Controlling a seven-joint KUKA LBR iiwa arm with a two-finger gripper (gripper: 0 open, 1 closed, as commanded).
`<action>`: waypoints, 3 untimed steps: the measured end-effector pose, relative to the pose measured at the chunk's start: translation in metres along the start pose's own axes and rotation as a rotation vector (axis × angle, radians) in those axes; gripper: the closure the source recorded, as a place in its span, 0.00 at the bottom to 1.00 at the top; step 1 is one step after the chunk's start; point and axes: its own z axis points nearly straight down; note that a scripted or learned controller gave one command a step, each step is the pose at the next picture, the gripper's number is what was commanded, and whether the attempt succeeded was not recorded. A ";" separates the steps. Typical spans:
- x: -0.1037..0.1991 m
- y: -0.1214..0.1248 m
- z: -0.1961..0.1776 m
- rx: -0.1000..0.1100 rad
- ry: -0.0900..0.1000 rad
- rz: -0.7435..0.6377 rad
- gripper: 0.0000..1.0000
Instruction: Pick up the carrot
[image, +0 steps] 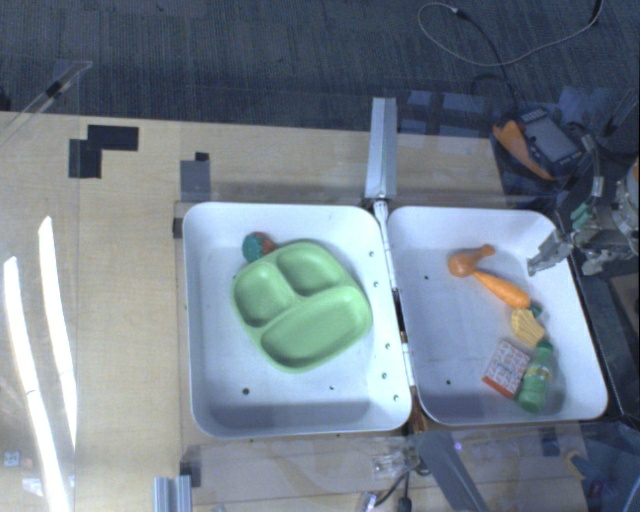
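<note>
- Lying in the right white bin (436, 385), the orange tapered carrot (503, 290) sits left of the metal hand (568, 248), apart.
- Hand state: cannot tell.

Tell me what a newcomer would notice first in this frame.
Probably the big green divided plate filling the left bin. Next, the orange carrot in the right bin, lying free beside a small cluster of items, with the pincer at that bin's right rim.
</note>
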 end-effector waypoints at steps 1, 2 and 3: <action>0.007 0.044 0.142 0.002 0.001 -0.132 0.00; 0.002 0.026 0.158 -0.002 0.010 0.447 0.00; 0.002 0.028 0.146 -0.008 0.006 0.438 1.00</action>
